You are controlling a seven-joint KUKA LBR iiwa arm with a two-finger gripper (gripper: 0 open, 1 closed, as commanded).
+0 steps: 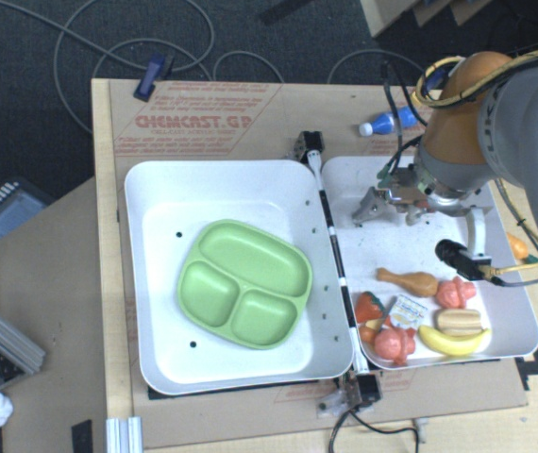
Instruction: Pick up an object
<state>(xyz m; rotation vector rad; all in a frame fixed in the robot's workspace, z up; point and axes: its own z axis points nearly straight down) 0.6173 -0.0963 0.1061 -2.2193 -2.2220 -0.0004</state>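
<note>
Hung over bare floor at the right bin's (344, 173) far end, gripper (392, 206) state impossible to tell; toy food — chicken drumstick (407, 280), banana (453, 341) — clustered near corner, untouched, well apart.

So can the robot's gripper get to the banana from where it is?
Probably yes. The gripper hangs over the bare upper part of the right bin, and the banana lies on top by the near rim, nothing covering it, though a hot dog presses against it.
</note>
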